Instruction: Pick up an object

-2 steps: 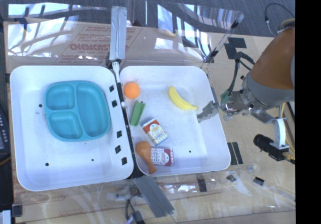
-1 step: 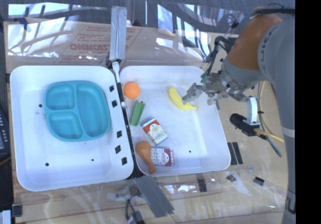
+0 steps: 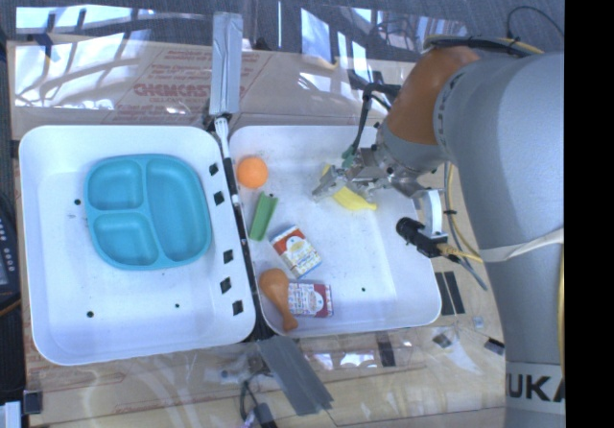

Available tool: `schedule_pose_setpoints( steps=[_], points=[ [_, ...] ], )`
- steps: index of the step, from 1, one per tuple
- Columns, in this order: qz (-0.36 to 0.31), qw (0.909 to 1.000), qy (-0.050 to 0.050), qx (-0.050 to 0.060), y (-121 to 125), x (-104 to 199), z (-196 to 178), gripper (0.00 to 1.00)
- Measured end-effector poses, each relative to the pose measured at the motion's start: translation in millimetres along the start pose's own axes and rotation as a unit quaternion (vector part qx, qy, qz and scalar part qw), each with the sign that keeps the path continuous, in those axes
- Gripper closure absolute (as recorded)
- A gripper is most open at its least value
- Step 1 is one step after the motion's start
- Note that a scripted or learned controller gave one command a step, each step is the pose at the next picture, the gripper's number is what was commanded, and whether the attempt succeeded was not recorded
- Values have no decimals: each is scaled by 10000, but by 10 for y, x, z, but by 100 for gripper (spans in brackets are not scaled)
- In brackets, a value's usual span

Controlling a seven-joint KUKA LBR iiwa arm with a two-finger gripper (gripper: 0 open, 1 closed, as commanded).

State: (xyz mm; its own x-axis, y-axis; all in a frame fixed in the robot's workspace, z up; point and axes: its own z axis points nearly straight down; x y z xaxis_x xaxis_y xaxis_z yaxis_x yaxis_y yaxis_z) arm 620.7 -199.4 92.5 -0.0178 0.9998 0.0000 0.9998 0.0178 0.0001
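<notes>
My gripper [image 3: 336,182] hangs low in the right bin [image 3: 379,268], near its back right part, with the grey arm reaching in from the right. A yellow object [image 3: 357,200] lies directly at the gripper's tip, partly covered by it; whether it is gripped cannot be made out. Other pickable things lie further left in the same bin: an orange ball [image 3: 251,172], a green stick [image 3: 262,216], a small red-and-white carton [image 3: 296,252], a red-and-white packet [image 3: 310,299] and an orange-brown drumstick shape [image 3: 275,295].
The left bin [image 3: 43,253] holds a blue divided plate [image 3: 149,209]. A raised divider with black clips [image 3: 228,225] separates the two bins. A black part of the arm's fittings [image 3: 414,234] juts over the right bin's right edge.
</notes>
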Motion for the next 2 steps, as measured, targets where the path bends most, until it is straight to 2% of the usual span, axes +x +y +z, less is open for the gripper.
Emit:
schedule_pose_setpoints(
  steps=[1,2],
  points=[
    [-27,10000,1,12,2,10,-97,100],
    [-319,9995,-3,-10,264,414,-1192,100]
  ],
)
